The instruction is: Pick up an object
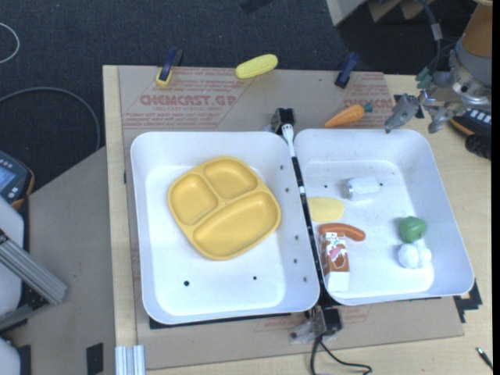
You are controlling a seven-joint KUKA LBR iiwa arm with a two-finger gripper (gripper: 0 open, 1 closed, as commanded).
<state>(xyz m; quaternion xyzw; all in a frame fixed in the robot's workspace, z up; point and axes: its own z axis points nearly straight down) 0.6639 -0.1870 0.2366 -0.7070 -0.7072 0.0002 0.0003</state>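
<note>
Presently, gripper [412, 109] is hovering open and empty over the right bin's [391, 151] far rim, while sausage [341, 232] is lying mid-bin: likely light, smooth, rollable, best pinched across its middle.

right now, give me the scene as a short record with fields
left bin: yellow divided plate
right bin: yellow slice, sausage, small carton, green piece, white piece, pale cylinder
outside bins: yellow banana-like toy, carrot on the board
pincer: above the right bin's far corner, nothing seen in it
task state: no object picked up yet
</note>
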